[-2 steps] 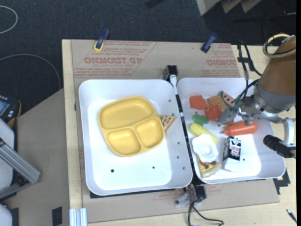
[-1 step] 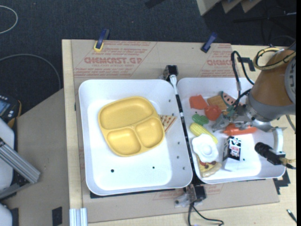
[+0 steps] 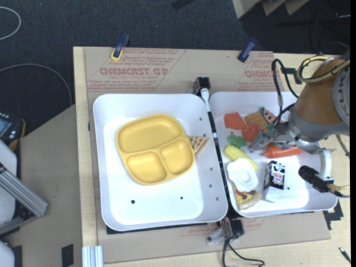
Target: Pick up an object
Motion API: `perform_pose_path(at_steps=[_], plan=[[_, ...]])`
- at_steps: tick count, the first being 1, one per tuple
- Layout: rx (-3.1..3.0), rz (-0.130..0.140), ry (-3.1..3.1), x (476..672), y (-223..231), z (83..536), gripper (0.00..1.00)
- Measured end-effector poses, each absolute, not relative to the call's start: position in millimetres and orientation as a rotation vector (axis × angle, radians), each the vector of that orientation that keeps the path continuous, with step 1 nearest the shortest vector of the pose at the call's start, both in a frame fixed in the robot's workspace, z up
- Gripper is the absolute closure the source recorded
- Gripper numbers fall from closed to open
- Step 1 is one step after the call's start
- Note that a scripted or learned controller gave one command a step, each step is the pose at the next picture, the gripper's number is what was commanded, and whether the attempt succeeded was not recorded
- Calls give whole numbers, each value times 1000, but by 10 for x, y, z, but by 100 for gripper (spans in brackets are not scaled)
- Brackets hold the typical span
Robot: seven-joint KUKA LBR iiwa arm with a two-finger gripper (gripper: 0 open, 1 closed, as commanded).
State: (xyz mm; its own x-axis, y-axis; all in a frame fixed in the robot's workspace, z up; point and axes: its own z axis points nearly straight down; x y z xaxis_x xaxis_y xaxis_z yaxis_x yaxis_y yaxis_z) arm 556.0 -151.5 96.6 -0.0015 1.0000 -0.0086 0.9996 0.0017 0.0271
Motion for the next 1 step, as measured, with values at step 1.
perform_pose_path(at_steps=[1], plan=[[2195, 24, 2195, 5578, -1539, 1093, 100]])
